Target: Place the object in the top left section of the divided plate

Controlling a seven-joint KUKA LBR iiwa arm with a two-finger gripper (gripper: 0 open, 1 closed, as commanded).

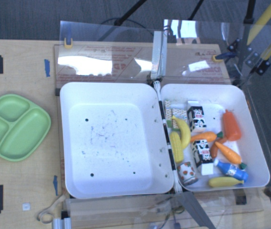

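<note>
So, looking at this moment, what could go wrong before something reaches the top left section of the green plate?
1. The toys in the right bin lie packed together: a banana touches the corn, so a grasp may catch two or slip.
2. The green plate sits far away, beyond the left bin, so a weak grip may drop the toy on the way.

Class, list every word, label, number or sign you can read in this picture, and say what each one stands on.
None can be read.
Black-and-white cartons in the right bin: printing too blurred.
Small can: label too blurred.
Clear panels behind the bins: reddish lettering, too faint to read.
</note>
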